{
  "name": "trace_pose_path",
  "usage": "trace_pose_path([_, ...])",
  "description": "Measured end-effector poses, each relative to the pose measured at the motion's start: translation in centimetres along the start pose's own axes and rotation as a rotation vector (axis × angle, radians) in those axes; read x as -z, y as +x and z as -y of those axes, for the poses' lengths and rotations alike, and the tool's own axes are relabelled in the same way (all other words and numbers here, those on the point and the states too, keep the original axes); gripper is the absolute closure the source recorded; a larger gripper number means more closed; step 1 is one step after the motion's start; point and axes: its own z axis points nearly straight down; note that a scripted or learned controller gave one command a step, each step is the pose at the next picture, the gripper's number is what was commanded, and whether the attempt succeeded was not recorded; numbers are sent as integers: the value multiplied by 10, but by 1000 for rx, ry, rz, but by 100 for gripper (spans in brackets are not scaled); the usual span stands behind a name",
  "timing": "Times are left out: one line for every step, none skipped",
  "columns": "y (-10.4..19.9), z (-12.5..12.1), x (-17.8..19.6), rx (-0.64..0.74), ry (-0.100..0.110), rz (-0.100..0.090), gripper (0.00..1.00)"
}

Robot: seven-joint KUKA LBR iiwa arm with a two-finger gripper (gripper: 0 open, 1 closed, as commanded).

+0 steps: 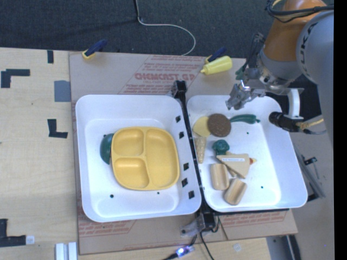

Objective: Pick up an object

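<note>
Start at the left bin [87,145]: you see a yellow divided plate [145,157] filling its middle, with a dark green object [105,148] peeking out from under the plate's nine o'clock edge. Neither looks like an easy first pick.

Move to the right bin [282,167], where the small items cluster in its left half. A brown round disc [219,124] lies at about eleven o'clock in the bin, overlapping a pale yellow piece [201,126]. A pale cone [200,148] lies at nine o'clock of the cluster, a small green blob [220,145] sits at its centre, a tan wedge [236,163] lies just beside that, and two tan bread-like pieces [227,183] lie at six o'clock. A green handle-like piece [244,119] lies at three o'clock of the disc.

The claw [238,99] hangs over the bin's twelve o'clock rim, carrying nothing; you cannot tell whether it is spread or closed. You are, by my reading, at the approach step: nothing is lifted yet. The disc is the nearest target, flat and low, so your next move likely calls for a descent toward six o'clock and a grip across its edge.
</note>
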Motion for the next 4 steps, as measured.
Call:
trace_pose_path([36, 39, 10, 2, 2, -1, 100])
trace_pose_path([71, 87, 10, 2, 5, -1, 100])
trace_pose_path([86, 99, -8, 1, 5, 1, 100])
trace_pose_path([83, 110, 4, -1, 3, 0, 100])
